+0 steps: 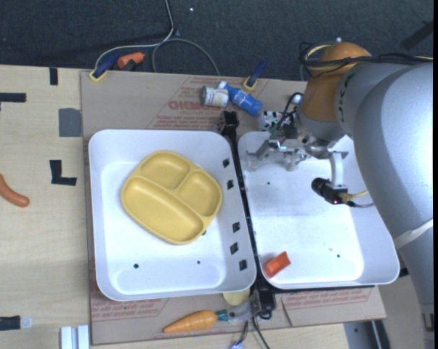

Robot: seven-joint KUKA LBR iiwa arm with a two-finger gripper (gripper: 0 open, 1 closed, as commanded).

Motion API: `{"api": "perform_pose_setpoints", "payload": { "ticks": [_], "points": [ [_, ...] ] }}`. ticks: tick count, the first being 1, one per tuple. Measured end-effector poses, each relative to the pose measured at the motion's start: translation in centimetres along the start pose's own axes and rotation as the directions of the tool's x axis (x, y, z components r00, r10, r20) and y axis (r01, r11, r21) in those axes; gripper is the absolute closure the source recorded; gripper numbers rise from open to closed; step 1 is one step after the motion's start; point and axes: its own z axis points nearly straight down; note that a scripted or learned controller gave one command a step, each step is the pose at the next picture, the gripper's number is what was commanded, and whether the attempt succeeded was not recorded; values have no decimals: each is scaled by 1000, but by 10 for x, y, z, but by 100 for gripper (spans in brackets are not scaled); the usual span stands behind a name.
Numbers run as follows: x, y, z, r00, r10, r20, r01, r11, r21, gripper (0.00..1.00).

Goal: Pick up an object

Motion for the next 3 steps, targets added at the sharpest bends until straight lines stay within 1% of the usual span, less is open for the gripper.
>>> {"api": "perform_pose_setpoints", "payload": {
  "ticks": [1,2,3],
  "points": [
    [9,5,0,1000,1,1,-1,1000,1,0],
    [8,-9,0,1000,2,2,-2,1000,0,0],
    [-2,5,0,1000,1,0,-1,1000,1,0]
  ]
}}
